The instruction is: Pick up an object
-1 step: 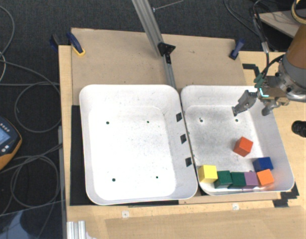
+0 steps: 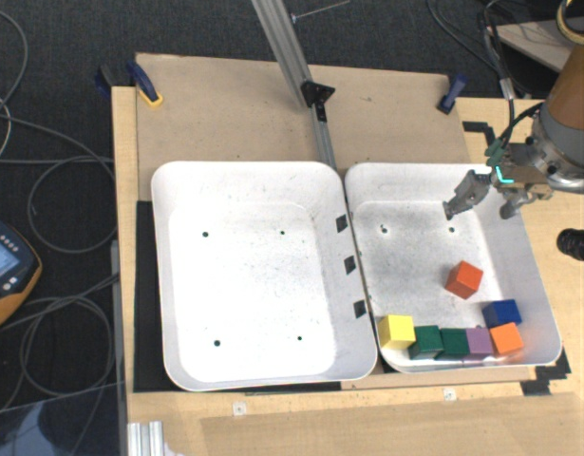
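Dark carpet strewn with cables surrounds the desk [image 2: 273, 112], on which two white bins are set. The fingers [image 2: 483, 200] are seen spread apart, holding nothing, over the right bin [image 2: 405, 245]. A red cube [image 2: 464, 279] lies below them; six more blocks [image 2: 451, 338] are crowded along the near wall, partly overlapping

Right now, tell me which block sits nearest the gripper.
The red-orange block, standing alone mid-bin in the right bin, below the gripper. The other blocks crowd together along the bin's near edge.
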Controlling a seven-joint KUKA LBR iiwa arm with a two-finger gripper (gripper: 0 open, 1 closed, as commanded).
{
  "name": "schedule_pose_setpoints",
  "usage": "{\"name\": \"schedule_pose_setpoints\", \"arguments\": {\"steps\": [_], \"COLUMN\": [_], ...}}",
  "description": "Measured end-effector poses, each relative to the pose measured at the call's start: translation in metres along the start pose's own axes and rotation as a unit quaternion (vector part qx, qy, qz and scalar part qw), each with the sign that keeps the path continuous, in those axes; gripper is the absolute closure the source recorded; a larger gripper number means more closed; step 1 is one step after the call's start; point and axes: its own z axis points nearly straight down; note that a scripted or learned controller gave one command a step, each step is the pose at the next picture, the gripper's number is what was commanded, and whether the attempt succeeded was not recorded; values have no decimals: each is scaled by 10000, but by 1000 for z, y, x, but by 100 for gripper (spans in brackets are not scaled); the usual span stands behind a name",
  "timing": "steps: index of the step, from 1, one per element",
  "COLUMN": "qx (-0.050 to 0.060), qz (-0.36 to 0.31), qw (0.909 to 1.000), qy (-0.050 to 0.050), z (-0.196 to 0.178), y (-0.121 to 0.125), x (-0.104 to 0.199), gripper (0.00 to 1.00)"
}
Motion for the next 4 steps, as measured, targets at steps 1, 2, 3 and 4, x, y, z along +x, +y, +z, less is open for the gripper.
{"name": "schedule_pose_setpoints", "arguments": {"steps": [1, 2, 3, 4], "qx": [37, 34, 31, -11], "qz": [6, 11, 5, 2], "qw": [10000, 10000, 10000, 10000], "qy": [4, 2, 6, 1], "z": [63, 113, 157, 143], "y": [2, 1, 2, 5], "x": [4, -6, -1, -1], "gripper": [0, 0, 0, 100]}}
